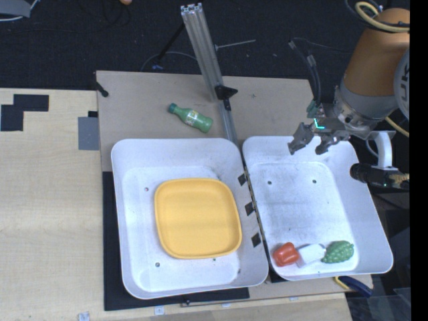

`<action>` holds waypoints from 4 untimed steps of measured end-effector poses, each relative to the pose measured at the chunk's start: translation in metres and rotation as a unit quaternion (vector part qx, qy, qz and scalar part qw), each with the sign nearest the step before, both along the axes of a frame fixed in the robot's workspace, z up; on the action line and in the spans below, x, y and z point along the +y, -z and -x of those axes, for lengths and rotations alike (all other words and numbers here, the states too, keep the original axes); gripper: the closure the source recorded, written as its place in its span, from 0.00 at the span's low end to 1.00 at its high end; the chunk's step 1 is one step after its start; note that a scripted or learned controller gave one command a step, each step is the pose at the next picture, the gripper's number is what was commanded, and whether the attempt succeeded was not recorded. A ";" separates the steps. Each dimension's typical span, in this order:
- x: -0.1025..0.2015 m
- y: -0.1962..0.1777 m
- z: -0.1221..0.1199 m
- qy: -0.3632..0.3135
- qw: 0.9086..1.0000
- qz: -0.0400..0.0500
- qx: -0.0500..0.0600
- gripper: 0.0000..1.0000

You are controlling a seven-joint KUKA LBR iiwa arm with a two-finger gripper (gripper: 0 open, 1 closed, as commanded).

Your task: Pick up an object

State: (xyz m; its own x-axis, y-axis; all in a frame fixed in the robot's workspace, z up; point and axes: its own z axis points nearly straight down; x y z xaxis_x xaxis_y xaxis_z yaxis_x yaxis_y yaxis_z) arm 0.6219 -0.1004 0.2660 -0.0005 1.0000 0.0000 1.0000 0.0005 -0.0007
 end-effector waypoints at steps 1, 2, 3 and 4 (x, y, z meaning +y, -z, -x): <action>0.000 0.000 0.000 0.000 1.000 0.000 0.000 0.00; 0.006 0.045 0.002 0.000 1.000 0.000 0.001 0.00; 0.005 0.089 -0.001 0.000 1.000 0.000 0.002 0.00; 0.005 0.131 -0.001 0.000 1.000 0.000 0.002 0.00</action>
State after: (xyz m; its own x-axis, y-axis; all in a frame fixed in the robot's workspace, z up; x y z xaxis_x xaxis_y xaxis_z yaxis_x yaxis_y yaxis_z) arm 0.6227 -0.0956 0.1350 -0.0005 1.0000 0.0003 1.0000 0.0005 -0.0042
